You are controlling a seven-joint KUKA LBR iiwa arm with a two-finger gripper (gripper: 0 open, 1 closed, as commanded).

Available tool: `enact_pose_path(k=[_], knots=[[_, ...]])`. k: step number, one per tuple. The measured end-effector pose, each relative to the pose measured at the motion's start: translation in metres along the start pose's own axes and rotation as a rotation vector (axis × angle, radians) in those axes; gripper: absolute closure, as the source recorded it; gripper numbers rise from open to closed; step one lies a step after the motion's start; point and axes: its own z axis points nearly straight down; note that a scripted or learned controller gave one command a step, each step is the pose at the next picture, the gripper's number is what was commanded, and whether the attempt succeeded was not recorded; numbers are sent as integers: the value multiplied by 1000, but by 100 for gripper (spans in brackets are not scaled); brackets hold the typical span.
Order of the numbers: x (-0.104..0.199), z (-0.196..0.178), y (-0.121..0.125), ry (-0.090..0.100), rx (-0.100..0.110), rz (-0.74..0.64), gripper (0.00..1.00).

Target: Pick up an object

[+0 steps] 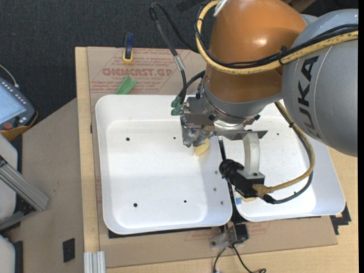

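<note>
One arm [284,67], grey with an orange dome above the wrist, reaching in from the right and covering much of the right bin. Black lettering visible on the grey link at far right.

Two white bins, side by side on the surface [142,73]. Left bin [148,175]: shallow, rounded corners, floor marked with small dark dots, four of them easy to count. Right bin [301,175]: largely hidden under the arm; front and right rim show, floor speckled with fine dots.

One tool [192,138], dark metal, pointing down at the right side of the left bin, close to the divide between bins. Whether it is released or clenched I cannot tell; the wrist body blocks the tip.

One small pale yellow object [201,148], lying just below and to the right of the tool tip, touching or nearly touching it. It sits at the left bin's right edge. Cannot tell if it is grasped or merely resting on the bin floor.

One yellow cable [284,182] looping from the wrist out over the right bin; black cables run along the orange dome.

One cardboard sheet with red printing beneath the bins. On it, behind the left bin: one green strip [126,85] and one blue-and-yellow clamp [128,48] at the far edge.
</note>
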Motion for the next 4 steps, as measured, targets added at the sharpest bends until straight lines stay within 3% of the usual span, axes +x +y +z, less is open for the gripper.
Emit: enact_pose_path(k=[1, 2, 3, 4], knots=[[-24, -3, -6, 0, -4, 7, 100], [-71, 3, -6, 0, -4, 10, 100], [-22, -107, -6, 6, -23, -3, 100], [-4, 42, 15, -4, 6, 5, 100]])
